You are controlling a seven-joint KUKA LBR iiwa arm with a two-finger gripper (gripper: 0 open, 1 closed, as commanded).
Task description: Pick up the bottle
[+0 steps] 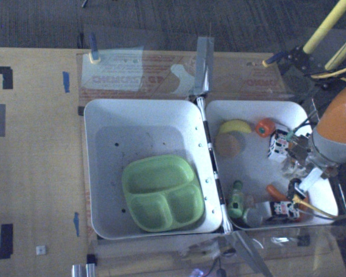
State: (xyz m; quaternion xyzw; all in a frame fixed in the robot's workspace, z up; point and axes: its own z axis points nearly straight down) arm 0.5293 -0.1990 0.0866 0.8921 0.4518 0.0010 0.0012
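Observation:
The bottle [237, 201] is small and green with a green cap, and it lies near the front left corner of the right bin [251, 111], close to the wall between the bins. My gripper [294, 169] hangs over the right side of that bin, below the arm's orange band [337, 120]. It is well to the right of the bottle and apart from it. Nothing from the bin shows between its fingers.
Around the bottle lie a clear grey object [255, 215], an orange carrot-like piece [277, 190] and a red and black item [286, 210]. A yellow fruit [235, 126], a brown round thing [229, 145] and an orange object [265, 127] sit at the back. The left bin [104, 126] holds a green divided plate [162, 192].

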